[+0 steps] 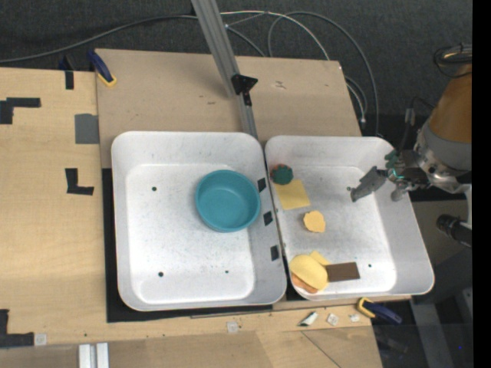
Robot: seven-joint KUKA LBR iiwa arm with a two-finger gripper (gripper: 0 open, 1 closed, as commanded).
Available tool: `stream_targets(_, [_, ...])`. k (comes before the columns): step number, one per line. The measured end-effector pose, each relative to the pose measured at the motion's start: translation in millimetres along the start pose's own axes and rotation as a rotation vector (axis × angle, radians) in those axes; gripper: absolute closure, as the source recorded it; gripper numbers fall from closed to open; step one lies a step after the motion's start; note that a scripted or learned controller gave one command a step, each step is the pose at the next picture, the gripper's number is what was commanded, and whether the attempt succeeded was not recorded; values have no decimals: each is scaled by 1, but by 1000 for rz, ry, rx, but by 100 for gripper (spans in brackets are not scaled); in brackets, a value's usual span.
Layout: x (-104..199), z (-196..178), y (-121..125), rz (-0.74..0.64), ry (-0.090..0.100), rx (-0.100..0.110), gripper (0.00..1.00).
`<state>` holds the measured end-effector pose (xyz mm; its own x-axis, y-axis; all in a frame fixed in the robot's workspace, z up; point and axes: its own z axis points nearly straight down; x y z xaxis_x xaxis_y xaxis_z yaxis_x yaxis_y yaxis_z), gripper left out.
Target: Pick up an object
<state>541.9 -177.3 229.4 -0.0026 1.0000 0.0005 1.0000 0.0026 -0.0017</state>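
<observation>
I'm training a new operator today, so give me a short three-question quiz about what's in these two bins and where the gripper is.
1. True or false: the teal bowl sits in the right bin.
2. Which item lies nearest the brown block? A) the small teal ball B) the round yellow piece C) the flat yellow square
3. Fill in: the gripper hangs over the ____ bin.

Key: 1. False, it sits in the left bin. 2. B. 3. Right, near that bin's right wall.
</observation>
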Motion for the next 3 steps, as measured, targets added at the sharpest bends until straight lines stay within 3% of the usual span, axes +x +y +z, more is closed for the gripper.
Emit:
stream_targets(1, [0,0,0,0,0,0,0])
stream_targets(3, [0,116,14,1,0,5,0])
